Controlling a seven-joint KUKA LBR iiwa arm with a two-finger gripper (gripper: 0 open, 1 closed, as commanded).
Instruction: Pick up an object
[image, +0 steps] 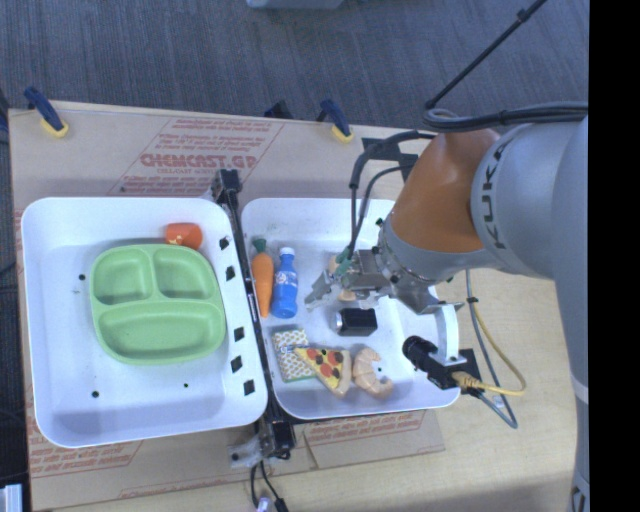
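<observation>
Hovering in the right bin (310, 215), my tool (345, 280) sits at twelve o'clock of a black block (357, 321); I cannot tell its grip state.

Two bins side by side on surface (90, 130), touching at frame centre. Left bin (45, 330): tray (157, 302) in middle, tomato (183, 236) just above tray's upper right corner. Right bin (300, 215): carrot (262, 280) along left wall, bottle (285, 284) just right of it; pizza (322, 365) lower left, croissant (371, 371) right of pizza, box (356, 321) above both. Claw (340, 280) over bin centre, above box.
</observation>
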